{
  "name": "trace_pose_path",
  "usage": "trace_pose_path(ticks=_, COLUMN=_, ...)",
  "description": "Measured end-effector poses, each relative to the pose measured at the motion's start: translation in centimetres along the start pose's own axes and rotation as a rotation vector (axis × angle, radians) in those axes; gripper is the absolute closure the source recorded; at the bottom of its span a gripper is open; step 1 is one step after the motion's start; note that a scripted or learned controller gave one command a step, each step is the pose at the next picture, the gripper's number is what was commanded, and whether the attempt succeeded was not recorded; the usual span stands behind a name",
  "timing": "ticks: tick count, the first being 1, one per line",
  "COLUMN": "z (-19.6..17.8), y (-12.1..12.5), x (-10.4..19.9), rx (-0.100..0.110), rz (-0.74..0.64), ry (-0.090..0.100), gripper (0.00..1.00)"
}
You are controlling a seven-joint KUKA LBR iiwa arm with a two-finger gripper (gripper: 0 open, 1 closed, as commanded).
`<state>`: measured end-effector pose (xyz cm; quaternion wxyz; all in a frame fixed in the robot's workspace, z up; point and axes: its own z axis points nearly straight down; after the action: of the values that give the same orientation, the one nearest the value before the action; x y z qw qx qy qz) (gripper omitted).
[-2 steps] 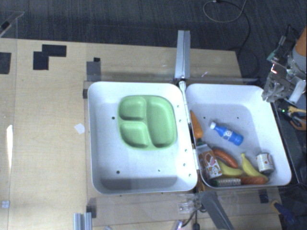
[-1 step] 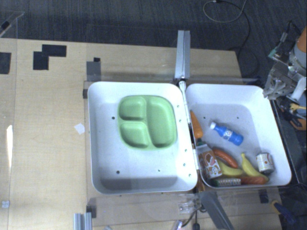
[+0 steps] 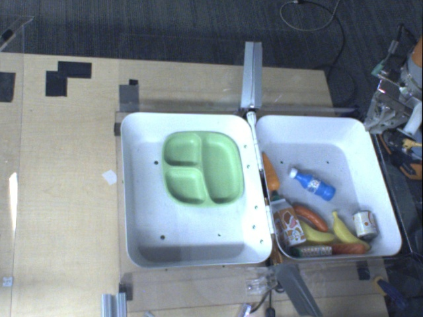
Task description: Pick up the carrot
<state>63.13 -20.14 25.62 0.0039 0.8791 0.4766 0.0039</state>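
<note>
1. Currently the carrot [image 3: 270, 174] lies against the right bin's [image 3: 344, 127] left wall.
2. The end effector [image 3: 386, 107] hovers off the bin's far right corner; whether it grips anything, I cannot tell.
3. Risk: that wall blocks one side, so the carrot may slip away.

At the right edge of the camera view, beyond the far right corner of the right bin [image 3: 380, 197], part of the robot is visible. The gripper [image 3: 390, 104] assembly looks like bare grey and silver metal, with angular brackets and small plates. Some thin dark cables run along it. Above it there is a rounded pale grey part of the arm [image 3: 415, 61], with a small touch of orange. Finer details are too small to tell.
</note>
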Motion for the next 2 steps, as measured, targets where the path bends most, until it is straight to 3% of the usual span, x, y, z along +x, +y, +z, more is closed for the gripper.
trace_pose_path(ticks=1, z=-5.1, y=-1.5, x=0.3, rx=0.004, rz=-0.126, ry=-0.001, gripper=1.00)
trace_pose_path(ticks=2, z=0.5, y=-1.0, x=3.3, rx=0.005, rz=-0.642, ry=0.001, gripper=1.00)
